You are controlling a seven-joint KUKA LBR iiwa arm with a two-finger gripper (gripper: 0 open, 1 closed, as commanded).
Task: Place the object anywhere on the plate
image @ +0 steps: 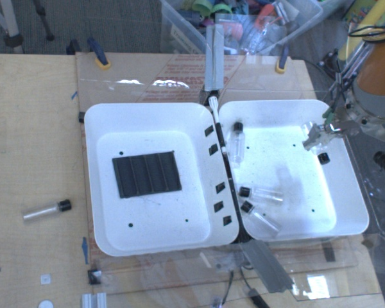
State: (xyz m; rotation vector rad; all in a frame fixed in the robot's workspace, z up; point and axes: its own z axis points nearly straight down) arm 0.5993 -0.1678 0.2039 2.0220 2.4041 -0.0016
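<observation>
bins (93,172): 2 | black ridged plate (146,174): 1 | clear vials in right bin (236,143): 3 | vial on bench (46,210): 1

Single fixed camera, mounted above the bench (25,108), looking down at a slant. Near edge of the bench sits at frame bottom, far edge and a clutter tub (244,11) at top. Both white bins in frame: left bin (99,140), right bin (346,197). Medium range. Arm (372,76) enters from the right.
</observation>
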